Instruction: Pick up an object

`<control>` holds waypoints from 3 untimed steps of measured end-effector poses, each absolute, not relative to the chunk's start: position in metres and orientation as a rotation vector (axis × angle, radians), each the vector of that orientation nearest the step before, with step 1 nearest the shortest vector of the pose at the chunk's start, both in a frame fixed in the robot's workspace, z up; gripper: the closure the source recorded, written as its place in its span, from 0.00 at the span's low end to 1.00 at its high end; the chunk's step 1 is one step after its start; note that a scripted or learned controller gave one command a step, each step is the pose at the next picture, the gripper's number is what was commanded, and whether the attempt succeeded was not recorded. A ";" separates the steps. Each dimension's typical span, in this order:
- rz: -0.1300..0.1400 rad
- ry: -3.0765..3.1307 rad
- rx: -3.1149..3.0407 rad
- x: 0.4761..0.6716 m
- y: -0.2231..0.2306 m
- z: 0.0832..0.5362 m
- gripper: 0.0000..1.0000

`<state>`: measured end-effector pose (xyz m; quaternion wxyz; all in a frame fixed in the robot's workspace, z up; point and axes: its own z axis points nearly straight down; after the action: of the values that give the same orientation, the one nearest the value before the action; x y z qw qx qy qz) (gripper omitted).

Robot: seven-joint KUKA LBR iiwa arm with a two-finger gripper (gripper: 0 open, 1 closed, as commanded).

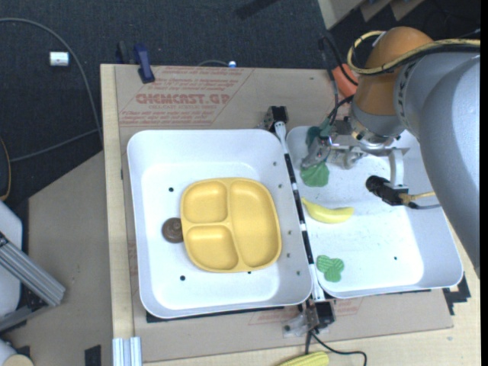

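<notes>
My gripper [314,157] hangs over the far left corner of the right bin [381,242], reaching in from the right. Directly below its tip lies a green leafy object [315,176], touching or nearly touching the tip; I cannot see whether it is held. A yellow banana [329,213] lies a little nearer along the bin's left wall. Another small green piece [329,266] rests by the near left corner of the same bin.
The left bin [145,174] holds a yellow divided plate [229,224] with a small brown round object [172,229] against its left side. The divider wall [293,193] between the bins runs just left of my gripper. The arm's bulk covers the right bin's far right.
</notes>
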<state>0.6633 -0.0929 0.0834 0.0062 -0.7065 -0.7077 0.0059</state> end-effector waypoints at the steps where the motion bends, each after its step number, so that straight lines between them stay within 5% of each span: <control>1: 0.000 -2.224 -2.229 0.667 -0.195 0.169 0.00; 2: 0.002 -2.219 -2.218 0.571 -0.126 0.098 0.00; 3: 0.001 -2.219 -2.221 0.531 -0.101 0.084 0.00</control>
<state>0.5312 -0.1013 0.0841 0.0010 -0.7074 -0.7068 0.0004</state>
